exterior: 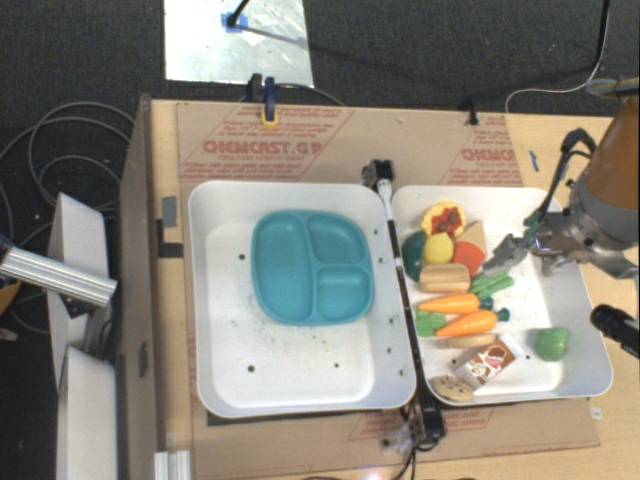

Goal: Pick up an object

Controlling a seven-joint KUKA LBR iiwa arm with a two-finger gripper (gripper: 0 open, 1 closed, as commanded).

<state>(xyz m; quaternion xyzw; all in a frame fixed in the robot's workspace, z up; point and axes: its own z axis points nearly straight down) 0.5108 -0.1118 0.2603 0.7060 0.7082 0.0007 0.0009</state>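
- My gripper [510,251] sits over the right bin [585,298], reaching in from the right edge; the orange band on the arm [610,168] shows above the wrist.
- One dark finger points left and down toward the food pile. I cannot tell how far the jaws are apart, and nothing is visibly between them.
- Just left of the tip: tomato [468,257] and lemon [438,248], with a sausage [444,277] below them.
- Below and left of the tip: two carrots [455,313] side by side, green tops toward my tool.
- Up and left: a yellow and red piece [443,217].
- Below the gripper, apart from the pile: lime [551,343]; a packet [485,362] lies to its left, and a cookie [450,388] sits in the bin's near left corner.
- Far left, in the other bin [215,298]: teal tray [311,268], lying flat.
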